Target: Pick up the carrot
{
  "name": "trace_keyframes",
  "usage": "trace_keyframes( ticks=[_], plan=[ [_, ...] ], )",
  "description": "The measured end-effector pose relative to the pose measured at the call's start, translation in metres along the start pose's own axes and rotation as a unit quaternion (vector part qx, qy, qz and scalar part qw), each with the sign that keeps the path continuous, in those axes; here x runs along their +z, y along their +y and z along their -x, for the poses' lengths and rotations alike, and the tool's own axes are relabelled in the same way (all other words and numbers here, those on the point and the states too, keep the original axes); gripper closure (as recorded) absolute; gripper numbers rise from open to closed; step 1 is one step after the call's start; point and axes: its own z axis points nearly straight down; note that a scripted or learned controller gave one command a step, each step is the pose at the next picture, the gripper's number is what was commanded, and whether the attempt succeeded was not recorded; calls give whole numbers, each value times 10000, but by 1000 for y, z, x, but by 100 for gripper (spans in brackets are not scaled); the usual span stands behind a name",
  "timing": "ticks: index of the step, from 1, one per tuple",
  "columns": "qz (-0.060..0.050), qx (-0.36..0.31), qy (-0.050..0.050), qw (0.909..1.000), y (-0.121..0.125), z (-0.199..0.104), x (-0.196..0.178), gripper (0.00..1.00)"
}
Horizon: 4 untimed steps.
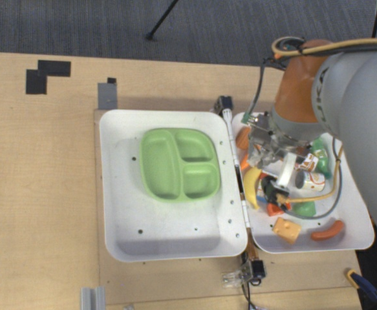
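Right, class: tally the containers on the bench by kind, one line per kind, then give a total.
White bins: 2, left bin and right bin
Green divided plates: 1, plate in the left bin
Total: 3

Two bins sit side by side on the bench [39,192]. The left bin [120,237] holds a divided plate [178,163] near its middle. The right bin [356,228] is crowded with toy food: a banana [250,185] along its left wall, a sausage [327,231] near the front, a cheese block [286,228] just left of it. The arm [343,82] reaches in over this bin.
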Motion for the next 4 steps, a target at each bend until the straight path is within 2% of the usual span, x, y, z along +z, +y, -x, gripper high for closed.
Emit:
trace_keyframes(
  ticks=[1,2,3,4],
  plan=[
    [3,-33,4,10000,-4,-20,0,0],
    [6,162,1,9999,12,-14,0,0],
    [5,1098,1,9940,41,11,0,0],
    [-5,1157,2,9933,8,-15,0,0]
  ],
)
